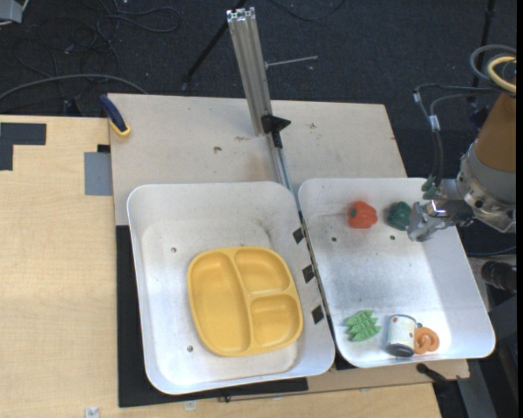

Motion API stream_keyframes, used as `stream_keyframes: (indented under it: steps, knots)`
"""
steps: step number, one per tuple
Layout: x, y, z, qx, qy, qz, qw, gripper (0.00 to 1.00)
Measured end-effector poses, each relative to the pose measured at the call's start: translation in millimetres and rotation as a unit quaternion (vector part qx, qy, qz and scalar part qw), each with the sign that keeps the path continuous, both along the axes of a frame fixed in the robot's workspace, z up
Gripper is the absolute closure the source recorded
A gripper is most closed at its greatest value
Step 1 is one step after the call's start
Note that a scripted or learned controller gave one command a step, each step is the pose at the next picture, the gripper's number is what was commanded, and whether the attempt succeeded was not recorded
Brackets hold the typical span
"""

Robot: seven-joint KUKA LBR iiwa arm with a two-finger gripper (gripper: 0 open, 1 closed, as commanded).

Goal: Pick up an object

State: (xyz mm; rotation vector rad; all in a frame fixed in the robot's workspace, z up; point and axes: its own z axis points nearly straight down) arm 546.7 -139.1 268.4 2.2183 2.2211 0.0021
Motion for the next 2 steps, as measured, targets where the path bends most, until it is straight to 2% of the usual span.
stream_keyframes:
  steps: [2]
  knots:
    - [9, 99, 3, 0.0013, 0.002, 0.002, 1.0, 1.0]
